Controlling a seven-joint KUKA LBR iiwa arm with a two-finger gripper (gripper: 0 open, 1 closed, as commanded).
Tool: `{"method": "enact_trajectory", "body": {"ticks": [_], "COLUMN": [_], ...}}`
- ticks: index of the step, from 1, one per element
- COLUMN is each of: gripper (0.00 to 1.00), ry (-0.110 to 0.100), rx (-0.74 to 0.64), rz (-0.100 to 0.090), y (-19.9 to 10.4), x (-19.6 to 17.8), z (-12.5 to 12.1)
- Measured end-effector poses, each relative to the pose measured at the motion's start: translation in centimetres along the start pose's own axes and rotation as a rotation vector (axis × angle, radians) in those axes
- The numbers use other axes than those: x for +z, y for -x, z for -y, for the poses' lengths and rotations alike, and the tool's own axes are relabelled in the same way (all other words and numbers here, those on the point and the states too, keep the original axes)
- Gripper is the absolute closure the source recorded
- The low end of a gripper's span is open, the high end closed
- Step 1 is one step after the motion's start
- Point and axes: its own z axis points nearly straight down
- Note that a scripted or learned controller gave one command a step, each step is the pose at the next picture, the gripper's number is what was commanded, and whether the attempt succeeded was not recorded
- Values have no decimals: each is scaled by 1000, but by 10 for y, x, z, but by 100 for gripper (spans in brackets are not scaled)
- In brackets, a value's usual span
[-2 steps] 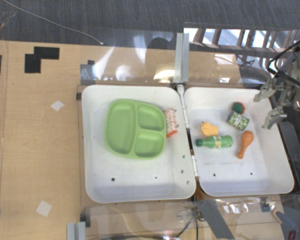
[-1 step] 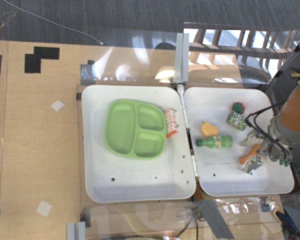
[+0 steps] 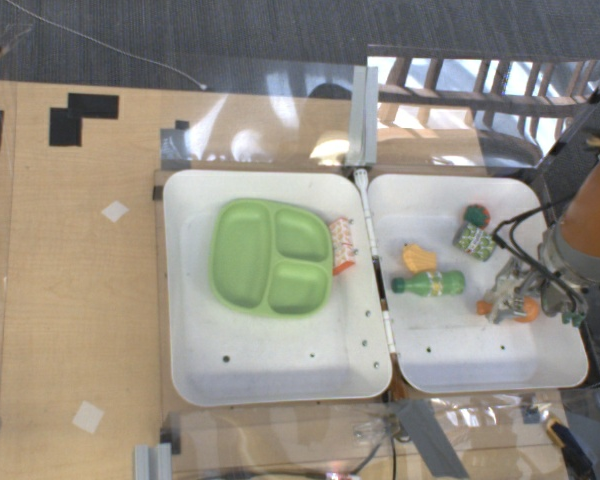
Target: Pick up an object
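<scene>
Gripper (image 3: 507,303) sits low in the right bin (image 3: 450,363), at its 4 o'clock, directly over an orange object (image 3: 521,312). Finger state: cannot tell. Green bottle (image 3: 429,284) lies just beside at 9 o'clock. Green divided plate (image 3: 271,257) occupies the left bin (image 3: 270,373).

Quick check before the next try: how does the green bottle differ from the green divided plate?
The green bottle lies on its side in the right bin; the green divided plate sits flat in the left bin. The bottle is small, narrow and darker green with a yellowish label; the plate is far larger, broad and pale green, with three compartments. Both are green.
</scene>
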Motion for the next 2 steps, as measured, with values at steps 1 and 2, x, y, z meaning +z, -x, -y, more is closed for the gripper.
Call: {"method": "enact_trajectory", "body": {"ticks": [1, 2], "gripper": [100, 100], "ry": [4, 7], "rx": [204, 296], "rz": [3, 0], "y": [-11, 7], "x": [14, -85], "z": [-81, -148]}}
